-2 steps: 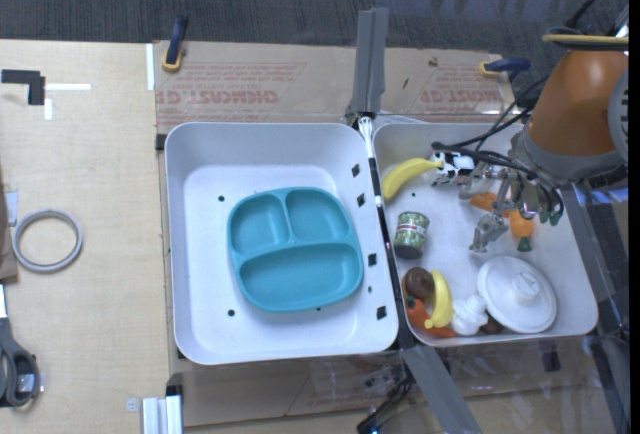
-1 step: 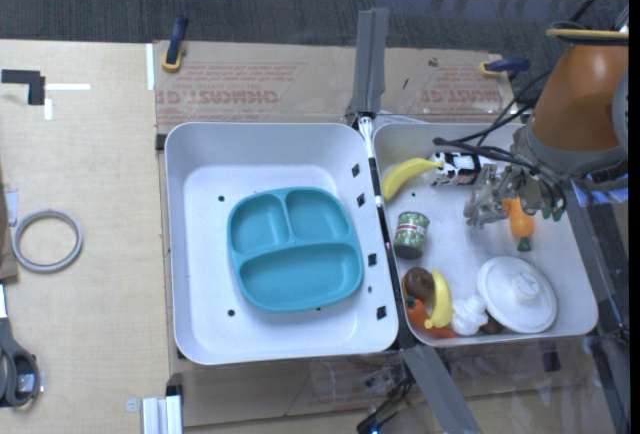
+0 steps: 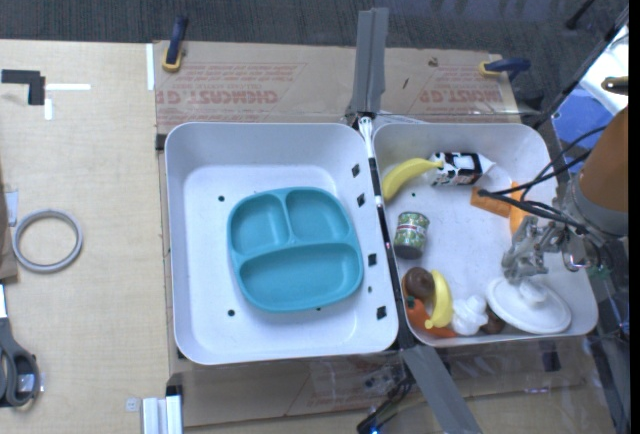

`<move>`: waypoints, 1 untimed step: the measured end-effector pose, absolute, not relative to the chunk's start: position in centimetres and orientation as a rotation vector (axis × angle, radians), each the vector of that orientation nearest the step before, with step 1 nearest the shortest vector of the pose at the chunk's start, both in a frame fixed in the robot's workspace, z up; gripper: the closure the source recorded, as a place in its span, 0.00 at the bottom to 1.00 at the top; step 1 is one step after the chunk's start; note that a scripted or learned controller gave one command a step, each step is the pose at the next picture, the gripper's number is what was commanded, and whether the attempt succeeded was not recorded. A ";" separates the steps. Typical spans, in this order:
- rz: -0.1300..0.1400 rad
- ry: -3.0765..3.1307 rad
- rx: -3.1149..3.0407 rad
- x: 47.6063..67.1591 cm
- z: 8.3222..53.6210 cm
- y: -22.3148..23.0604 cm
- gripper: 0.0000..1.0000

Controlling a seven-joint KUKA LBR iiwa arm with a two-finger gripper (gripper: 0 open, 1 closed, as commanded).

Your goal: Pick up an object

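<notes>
White dish upside-down in right bin

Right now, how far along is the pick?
Done: the pincer is down in the right bin, just above the white dish. In hand: nothing visibly held; the grip is too blurred to judge. Left: grasp and lift. The banana, can and blue tray lie untouched.

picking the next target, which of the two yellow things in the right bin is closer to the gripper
The yellow toy at the bin's near edge, beside the white disc, is closer to the gripper. The banana lies near the bin's far wall, farther off.
</notes>
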State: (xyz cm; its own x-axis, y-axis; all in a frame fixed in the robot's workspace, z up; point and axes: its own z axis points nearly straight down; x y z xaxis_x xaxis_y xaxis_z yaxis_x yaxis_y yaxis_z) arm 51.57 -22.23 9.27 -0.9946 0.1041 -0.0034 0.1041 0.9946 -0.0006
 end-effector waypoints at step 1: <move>-0.005 3.120 0.159 52.0 9.5 -22.2 0.00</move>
State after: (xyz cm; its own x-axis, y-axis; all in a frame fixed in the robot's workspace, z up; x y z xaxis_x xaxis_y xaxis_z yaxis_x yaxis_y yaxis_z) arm 52.01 -22.17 9.53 -0.9947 0.1016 -0.0180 0.1017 0.9948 -0.0026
